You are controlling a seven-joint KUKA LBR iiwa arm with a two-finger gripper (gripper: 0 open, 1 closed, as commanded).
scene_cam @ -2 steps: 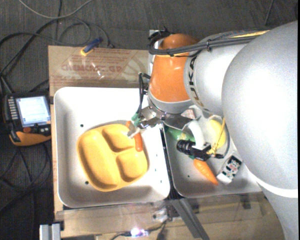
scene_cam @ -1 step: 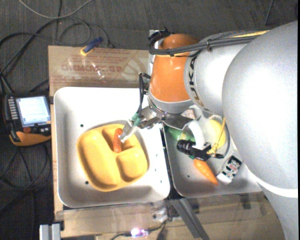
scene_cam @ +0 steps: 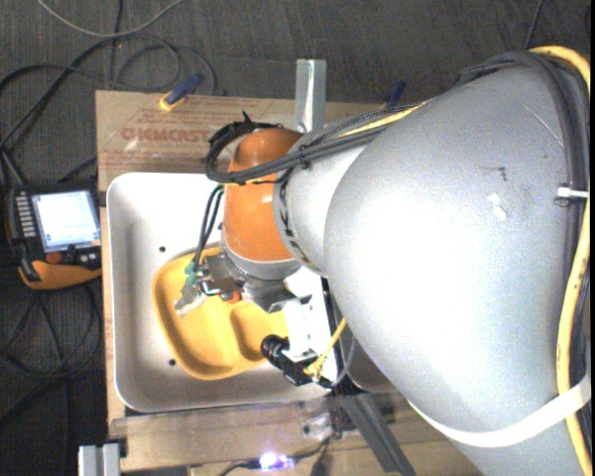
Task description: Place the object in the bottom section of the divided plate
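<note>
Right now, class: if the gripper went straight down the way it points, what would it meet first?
Most likely the yellow divided plate in the left white bin, directly below the gripper; depth is unclear.

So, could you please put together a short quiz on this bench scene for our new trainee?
1. True or false: the yellow divided plate lies in the white bin on the view's left.
2. What colour is the band above the arm's wrist? A) blue B) orange C) green
3. Fill in: outside the bin, on the floor at the view's left, sits a handheld unit with a lit ____.

Key:
1. True; the plate rests on the bin's floor, partly covered by the arm.
2. B, orange.
3. Screen.
</note>
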